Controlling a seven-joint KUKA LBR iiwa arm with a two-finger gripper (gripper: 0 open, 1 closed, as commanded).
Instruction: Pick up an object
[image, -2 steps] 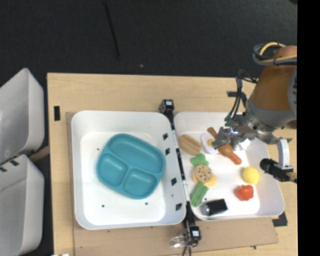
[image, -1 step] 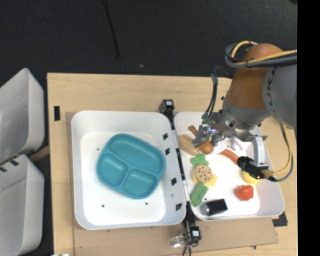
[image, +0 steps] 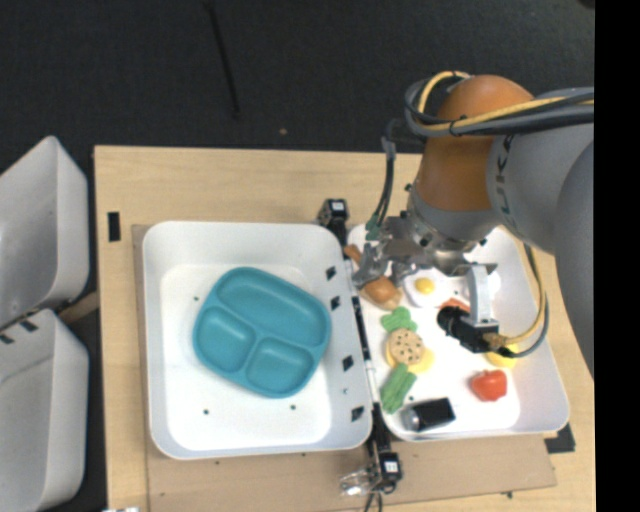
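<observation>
Bench (image: 210, 185): pale wood, with two shallow white bins side by side on it.
Left bin (image: 235, 245): holds a teal divided plate (image: 262, 332), which sits a little toward 3 o'clock of the bin's middle, near the wall shared with the other bin.
Right bin (image: 532, 400): holds a scatter of small toy-like things, most of them on its 9 o'clock half.
Arm (image: 548, 190): reaches in from 3 o'clock and hangs over the 12 o'clock part of the right bin.
Gripper (image: 372, 262): low over the right bin's 10 o'clock corner, close to the shared wall.
Grip: I can't tell from here whether it is open or closed, and nothing shows as held in it.
Brown lump (image: 380, 292): at 6 o'clock of the gripper and just beside it; whether they touch I can't make out.
Fried egg (image: 425, 287): white with a yellow middle, at 3 o'clock of the brown lump.
Small green piece (image: 398, 320): at 6 o'clock of the brown lump.
Round cracker (image: 406, 347): tan and dotted, lying on something yellow, just at 6 o'clock of the small green piece.
Long green piece (image: 397, 386): at 6 o'clock of the round cracker, by the shared wall.
Black block (image: 430, 412): flat, at the bin's 7 o'clock edge, beside the long green piece.
Red piece (image: 488, 385): at 5 o'clock in the bin, apart from the others.
</observation>
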